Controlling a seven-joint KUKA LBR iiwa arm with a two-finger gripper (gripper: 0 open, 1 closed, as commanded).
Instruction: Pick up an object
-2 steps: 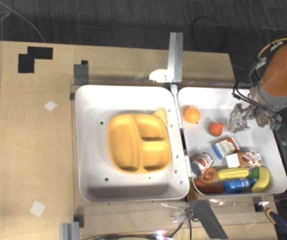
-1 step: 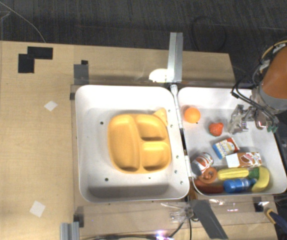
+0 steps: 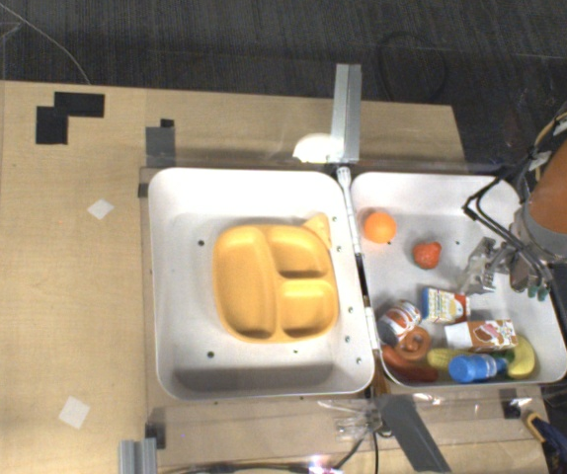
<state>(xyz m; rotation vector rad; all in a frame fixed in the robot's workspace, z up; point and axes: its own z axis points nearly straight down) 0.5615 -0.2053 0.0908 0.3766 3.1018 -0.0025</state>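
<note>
Claw (image 3: 483, 268) over right bin (image 3: 432, 188), fingers' state cannot tell; tomato (image 3: 426, 255) just left; small carton (image 3: 443, 306) below-left; orange (image 3: 379, 227) farther left.

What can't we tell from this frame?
- Gripper, camera view: too small and blurred to read its state.
- Pile at the right bin's front: items overlap, so the red item is partly buried.
- Carton labels: too small to read.

Fixed overhead cam, slanted, over both bins (image 3: 165, 265).
</note>
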